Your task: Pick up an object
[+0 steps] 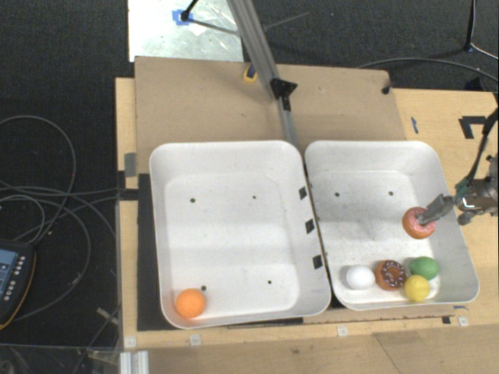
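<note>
My gripper reaches in from the right of the right-hand white plastic bin with its tips touching the pink frosted toy doughnut by the right wall, though whether they grip it I cannot tell.

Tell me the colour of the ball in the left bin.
Orange ball, seen in the camera view.

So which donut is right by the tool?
The pink donut, by the right bin's right wall, touching the tool. The brown donut sits lower, among the white, green and yellow balls.
</note>
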You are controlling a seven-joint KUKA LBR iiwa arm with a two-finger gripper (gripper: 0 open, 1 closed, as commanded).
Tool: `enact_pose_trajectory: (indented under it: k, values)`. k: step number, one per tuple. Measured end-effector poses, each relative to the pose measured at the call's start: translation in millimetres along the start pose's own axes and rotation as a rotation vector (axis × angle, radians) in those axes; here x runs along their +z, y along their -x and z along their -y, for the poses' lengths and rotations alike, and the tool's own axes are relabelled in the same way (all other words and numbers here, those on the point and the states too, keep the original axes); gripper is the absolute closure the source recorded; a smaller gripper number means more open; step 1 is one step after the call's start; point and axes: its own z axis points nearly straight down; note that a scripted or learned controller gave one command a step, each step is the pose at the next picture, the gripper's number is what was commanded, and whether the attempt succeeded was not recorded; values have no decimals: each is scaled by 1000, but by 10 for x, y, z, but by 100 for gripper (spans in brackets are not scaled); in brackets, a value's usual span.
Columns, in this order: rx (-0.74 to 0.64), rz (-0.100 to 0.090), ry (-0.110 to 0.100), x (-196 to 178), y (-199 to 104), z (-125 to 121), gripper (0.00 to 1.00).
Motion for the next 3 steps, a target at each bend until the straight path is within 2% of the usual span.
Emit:
enact_pose_trajectory:
  k: [1, 3]
  values:
    - [0, 1, 4, -21, -2, -10, 0]
    - [3, 0, 0, 1042, -159, 82, 0]
